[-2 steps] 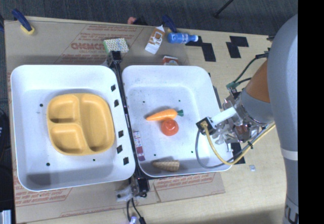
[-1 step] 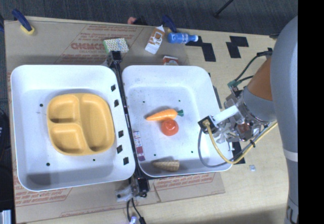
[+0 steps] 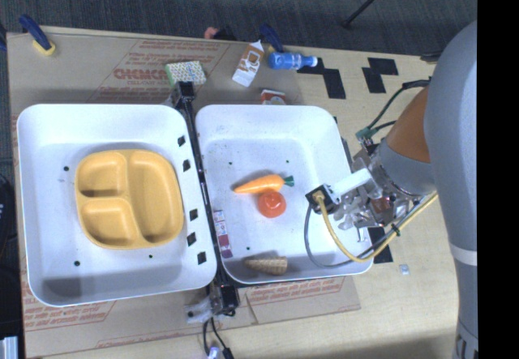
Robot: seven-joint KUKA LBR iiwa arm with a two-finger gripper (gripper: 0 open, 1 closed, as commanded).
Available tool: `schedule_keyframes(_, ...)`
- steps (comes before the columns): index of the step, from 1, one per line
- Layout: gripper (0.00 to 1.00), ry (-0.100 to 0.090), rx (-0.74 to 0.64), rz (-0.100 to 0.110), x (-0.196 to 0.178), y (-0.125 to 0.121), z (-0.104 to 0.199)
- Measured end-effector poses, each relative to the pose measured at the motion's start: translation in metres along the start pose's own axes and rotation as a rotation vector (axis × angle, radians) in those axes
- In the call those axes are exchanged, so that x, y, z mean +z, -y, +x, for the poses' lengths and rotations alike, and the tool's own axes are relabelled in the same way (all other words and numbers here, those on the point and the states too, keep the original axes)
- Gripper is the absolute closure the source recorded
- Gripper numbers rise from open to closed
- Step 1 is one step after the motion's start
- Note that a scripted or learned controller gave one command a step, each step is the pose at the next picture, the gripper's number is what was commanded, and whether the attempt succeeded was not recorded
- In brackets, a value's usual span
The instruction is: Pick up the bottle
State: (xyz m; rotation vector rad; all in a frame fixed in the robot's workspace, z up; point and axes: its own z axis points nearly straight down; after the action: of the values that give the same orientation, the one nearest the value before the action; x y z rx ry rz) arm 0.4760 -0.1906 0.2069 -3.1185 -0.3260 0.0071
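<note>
Carrot [image 3: 259,183], tomato [image 3: 272,203] in right bin [image 3: 243,126]

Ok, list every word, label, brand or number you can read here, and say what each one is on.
Nothing reads cleanly.
Cardboard sheet under the bins: large red lettering, too blurred to spell out.
Cardboard edge near the front: red print, too small.
Small carton beside the blue bottle: graphics, no legible words.
Sticker on the right bin's wall: unreadable.
</note>
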Motion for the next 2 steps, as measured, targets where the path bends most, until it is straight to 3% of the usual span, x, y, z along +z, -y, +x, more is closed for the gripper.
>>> schedule_keyframes(1, 1.00, 0.001, -0.002, 0.000, 0.018, 0.003, 0.000)
schedule_keyframes(2, 1.00, -0.001, 0.002, -0.002, 0.014, -0.010, -0.002)
